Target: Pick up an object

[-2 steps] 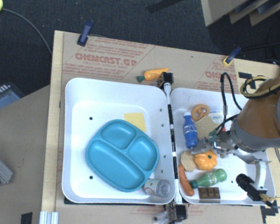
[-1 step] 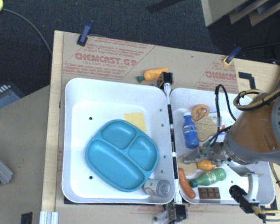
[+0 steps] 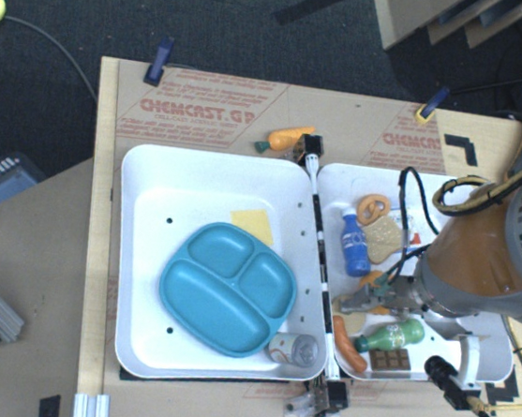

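The right bin (image 3: 340, 180) holds several small items. A blue bottle (image 3: 355, 246) stands near its left wall, with a pretzel (image 3: 372, 207) and a tan cracker (image 3: 386, 235) beside it. Lower down lie a green bottle (image 3: 389, 337), an orange sausage (image 3: 348, 348) and a brown chocolate bar (image 3: 389, 361). My gripper (image 3: 375, 297) hangs low over the middle of this bin, just below the blue bottle and just above the green one. The arm's grey body hides the right half of the bin.
The left bin (image 3: 135, 235) carries a blue divided plate (image 3: 227, 286), a yellow cheese slice (image 3: 253, 223) behind it and a small can (image 3: 301, 351) in the near right corner. An orange toy (image 3: 288, 139) lies on the board behind the bins. Black cables loop over the arm.
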`<action>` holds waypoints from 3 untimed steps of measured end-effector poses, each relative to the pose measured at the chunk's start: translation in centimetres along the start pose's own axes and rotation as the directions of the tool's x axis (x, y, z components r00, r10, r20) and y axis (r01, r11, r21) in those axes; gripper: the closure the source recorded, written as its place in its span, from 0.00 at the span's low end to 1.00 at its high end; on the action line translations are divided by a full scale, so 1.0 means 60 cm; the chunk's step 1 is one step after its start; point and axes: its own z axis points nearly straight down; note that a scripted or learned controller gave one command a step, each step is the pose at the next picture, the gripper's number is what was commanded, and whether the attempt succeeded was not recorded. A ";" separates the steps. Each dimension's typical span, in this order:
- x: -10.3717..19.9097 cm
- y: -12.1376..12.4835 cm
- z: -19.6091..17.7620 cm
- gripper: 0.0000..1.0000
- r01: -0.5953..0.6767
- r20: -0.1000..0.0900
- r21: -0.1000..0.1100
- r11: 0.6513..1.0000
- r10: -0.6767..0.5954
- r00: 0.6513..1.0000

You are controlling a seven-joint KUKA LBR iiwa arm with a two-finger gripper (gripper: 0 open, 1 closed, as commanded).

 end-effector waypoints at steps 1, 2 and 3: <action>-0.005 0.044 0.002 0.00 0.002 -0.002 0.006 1.000 -0.002 1.000; -0.004 0.046 -0.015 1.00 0.002 -0.002 0.003 1.000 -0.002 1.000; -0.004 0.046 -0.015 0.00 0.002 -0.003 0.004 1.000 -0.002 1.000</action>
